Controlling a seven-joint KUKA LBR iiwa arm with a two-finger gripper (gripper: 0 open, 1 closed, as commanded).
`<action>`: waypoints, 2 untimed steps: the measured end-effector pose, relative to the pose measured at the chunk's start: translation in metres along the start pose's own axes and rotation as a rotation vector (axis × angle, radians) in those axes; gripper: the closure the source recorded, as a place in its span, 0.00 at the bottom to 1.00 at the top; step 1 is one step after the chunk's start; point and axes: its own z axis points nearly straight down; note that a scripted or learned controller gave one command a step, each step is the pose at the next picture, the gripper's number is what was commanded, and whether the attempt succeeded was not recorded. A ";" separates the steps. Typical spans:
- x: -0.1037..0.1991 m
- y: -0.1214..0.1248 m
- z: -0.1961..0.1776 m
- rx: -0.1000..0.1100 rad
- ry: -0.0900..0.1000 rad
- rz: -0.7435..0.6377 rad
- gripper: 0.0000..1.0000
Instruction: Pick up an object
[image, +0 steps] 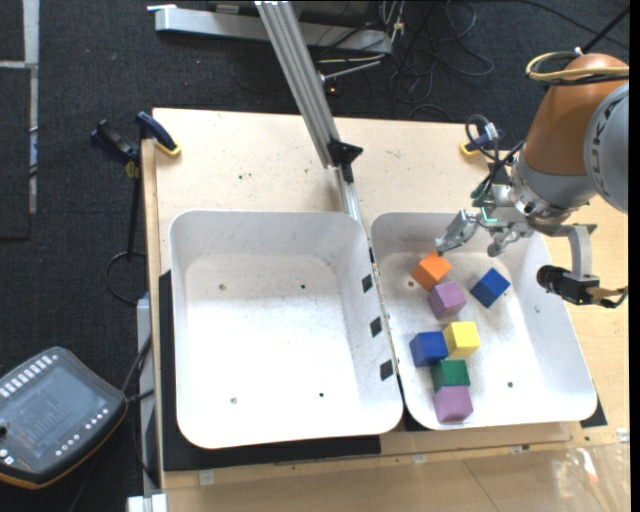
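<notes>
Your gripper (478, 234) hangs spread and empty over the right white plastic bin (560, 385). The small orange cube (433, 269) lies just below-left of it, the blue cube (490, 287) just below.

We see two bins side by side on the bench (250, 150): the left bin (200, 400) and the right bin (560, 390). Seven blocks sit in the right bin. One block (433, 270) lies farthest back, with a second (447, 298) just before it and a third (490, 287) to their right. Nearer us, four blocks (448, 360) cluster together. The gripper (478, 232) hangs over the right bin's far end.
</notes>
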 end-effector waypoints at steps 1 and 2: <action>0.000 0.001 -0.002 -0.003 -0.001 -0.001 0.00; -0.004 0.003 0.042 -0.001 -0.001 0.002 0.00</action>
